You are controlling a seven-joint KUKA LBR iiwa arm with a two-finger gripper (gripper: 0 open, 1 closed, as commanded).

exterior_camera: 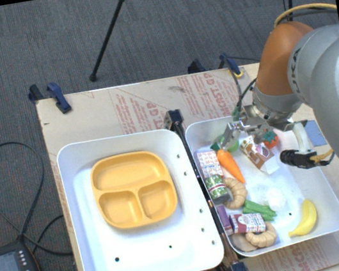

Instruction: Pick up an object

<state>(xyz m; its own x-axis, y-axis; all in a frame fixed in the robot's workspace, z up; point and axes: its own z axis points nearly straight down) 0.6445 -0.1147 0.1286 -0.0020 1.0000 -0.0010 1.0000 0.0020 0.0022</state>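
Red printed lettering runs across the brown cardboard sheet (151,102) near its far edge, reversed and too garbled to read.

i see an orange carrot (230,165) lying slantwise just below the fingers (238,127), a brown packet (256,153) beside them, and a yellow banana (304,219) well apart, farther below.

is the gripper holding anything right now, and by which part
Cannot be told. The gripper sits low in the right bin, just above the carrot, but nothing is plainly seen in its grasp.
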